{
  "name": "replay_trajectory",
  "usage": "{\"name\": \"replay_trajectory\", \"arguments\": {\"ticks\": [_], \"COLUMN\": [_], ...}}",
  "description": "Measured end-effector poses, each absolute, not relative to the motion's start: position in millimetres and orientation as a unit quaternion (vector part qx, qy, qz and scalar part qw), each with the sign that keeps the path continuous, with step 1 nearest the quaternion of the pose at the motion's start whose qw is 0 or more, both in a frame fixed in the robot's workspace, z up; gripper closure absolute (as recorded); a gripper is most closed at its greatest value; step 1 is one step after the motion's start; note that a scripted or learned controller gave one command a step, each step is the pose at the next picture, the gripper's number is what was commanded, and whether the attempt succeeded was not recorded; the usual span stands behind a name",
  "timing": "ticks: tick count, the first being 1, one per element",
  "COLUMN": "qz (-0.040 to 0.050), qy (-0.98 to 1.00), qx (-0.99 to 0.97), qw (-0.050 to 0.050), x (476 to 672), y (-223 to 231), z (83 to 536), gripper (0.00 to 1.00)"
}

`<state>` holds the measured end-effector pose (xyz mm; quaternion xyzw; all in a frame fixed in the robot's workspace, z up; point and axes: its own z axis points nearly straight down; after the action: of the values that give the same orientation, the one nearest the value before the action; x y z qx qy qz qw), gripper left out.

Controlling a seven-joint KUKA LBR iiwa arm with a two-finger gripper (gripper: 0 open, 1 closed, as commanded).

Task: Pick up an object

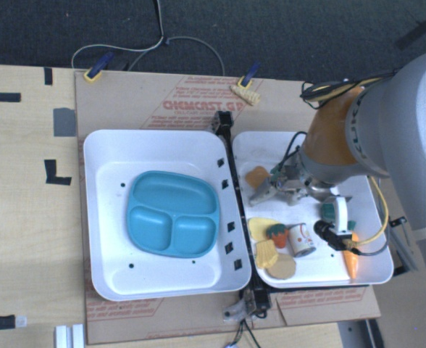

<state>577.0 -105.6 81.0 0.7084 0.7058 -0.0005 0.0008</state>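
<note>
Tool point(260, 194) just below brown piece point(256, 175)

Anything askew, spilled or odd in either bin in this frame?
Nothing looks spilled or damaged. The blue plate lies flat in the left bin. In the right bin, a small can lies on its side among loose toy food, which seems normal for a pick bin. The gripper reaches in beside a brown piece.
</note>
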Motion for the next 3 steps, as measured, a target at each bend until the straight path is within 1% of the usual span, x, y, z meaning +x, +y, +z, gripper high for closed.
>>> {"name": "replay_trajectory", "arguments": {"ticks": [1,2,3], "qz": [0.0008,0.0012,0.0012], "qy": [0.708,0.708,0.708], "qx": [0.706,0.707,0.707], "qw": [0.002,0.003,0.003], "x": [631.4,630.6,630.6], "y": [-96,-96,-96], "z": [86,97,97], "gripper": [0.00,1.00,0.00]}}
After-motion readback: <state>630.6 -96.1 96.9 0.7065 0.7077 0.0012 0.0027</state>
